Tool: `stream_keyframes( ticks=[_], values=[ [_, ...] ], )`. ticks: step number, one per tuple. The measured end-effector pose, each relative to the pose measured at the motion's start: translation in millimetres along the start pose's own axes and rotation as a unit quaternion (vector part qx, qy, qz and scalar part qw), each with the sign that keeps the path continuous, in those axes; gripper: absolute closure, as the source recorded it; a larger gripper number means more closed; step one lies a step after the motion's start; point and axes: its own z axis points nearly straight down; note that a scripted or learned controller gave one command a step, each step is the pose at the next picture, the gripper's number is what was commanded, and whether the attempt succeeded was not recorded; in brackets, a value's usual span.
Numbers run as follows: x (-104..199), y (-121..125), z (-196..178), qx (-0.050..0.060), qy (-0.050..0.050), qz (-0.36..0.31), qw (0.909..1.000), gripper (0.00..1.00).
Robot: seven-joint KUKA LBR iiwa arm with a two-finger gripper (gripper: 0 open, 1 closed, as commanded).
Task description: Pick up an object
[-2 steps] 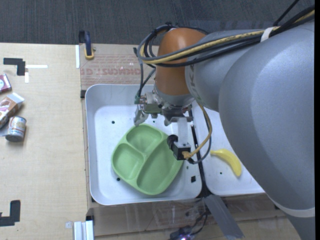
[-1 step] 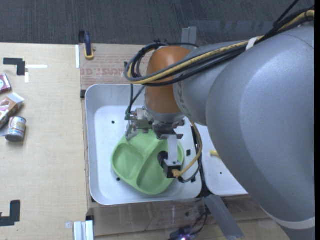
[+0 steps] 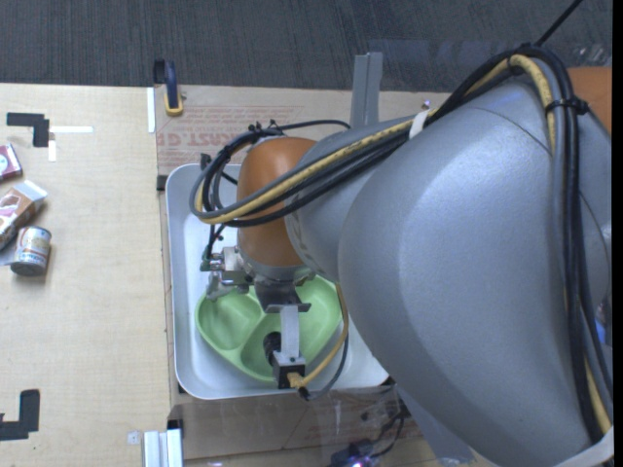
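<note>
Grey arm (image 3: 467,261) holds its gripper (image 3: 273,305) low over a green divided dish (image 3: 224,324) in the white bin (image 3: 185,261), how wide it stands I cannot tell; likely the grasp step, needing a secure hold before lifting.

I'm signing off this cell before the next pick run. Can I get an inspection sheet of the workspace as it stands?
Surface: wooden bench bearing a white bin.
Job's things: green divided dish lying in the white bin, partly covered by the arm.
Clutter: small tin can and packets on the bench, left of the bin and apart from it.
Grippers: hand low over the green divided dish, below the orange band; open or shut cannot be told.
Cables: yellow and black cables looped along the arm and around the wrist.
Surroundings: dark floor beyond the bench; blue clamp on its far edge.
</note>
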Motion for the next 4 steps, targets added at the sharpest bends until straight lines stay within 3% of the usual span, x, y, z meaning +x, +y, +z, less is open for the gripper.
stream_keyframes(
  ticks=[1,2,3,4],
  values=[
    [-74,34,-75,0.009,-0.003,0.000,1.0000,0.00],
    [-57,26,-41,0.009,-0.003,0.000,1.0000,0.00],
    [-28,-42,5,0.009,-0.002,0.000,1.0000,0.00],
    [-68,24,-71,0.009,-0.003,0.000,1.0000,0.00]
  ],
)
